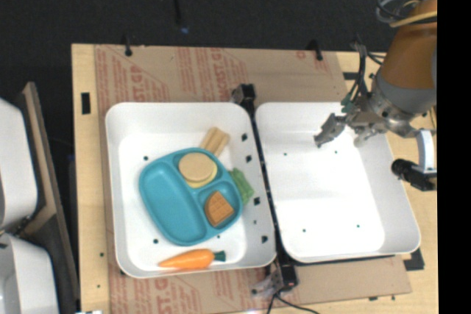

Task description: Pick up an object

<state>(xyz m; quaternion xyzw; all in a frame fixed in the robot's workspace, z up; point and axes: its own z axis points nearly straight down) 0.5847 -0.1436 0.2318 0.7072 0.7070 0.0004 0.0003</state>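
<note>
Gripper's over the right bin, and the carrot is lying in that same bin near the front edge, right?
Not quite. The camera view shows the gripper over the right bin, but the carrot lies near the front edge of the left bin, below the blue tray.

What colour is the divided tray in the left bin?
The divided tray is light blue, seen best in the camera view.

Left bin (118, 158): blue tray (176, 206) lying across the centre, carrying round biscuit (198, 168) and brown piece (219, 209), wooden block (215, 139) crowding its upper edge, carrot (193, 259) lying along the near wall; right bin (331, 217): floor lying open, pincer (329, 130) hanging over its far corner.
</note>
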